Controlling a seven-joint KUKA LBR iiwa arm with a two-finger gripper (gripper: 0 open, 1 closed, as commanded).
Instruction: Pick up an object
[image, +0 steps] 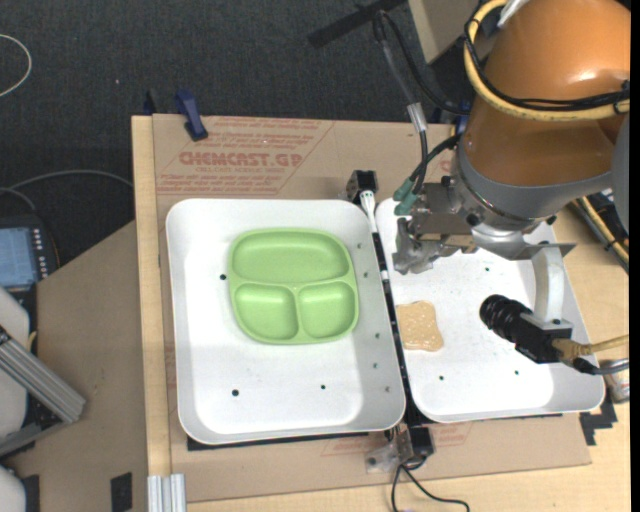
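The tool hovers over the right bin, its grip impossible to tell, while a tan toast-like piece lies near it, apparently not yet picked up.

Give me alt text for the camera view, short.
A grey-and-orange robot arm reaches in from the right, its gripper over the right white bin, close to a flat tan piece lying near that bin's left wall. The left white bin holds a green three-compartment tray.
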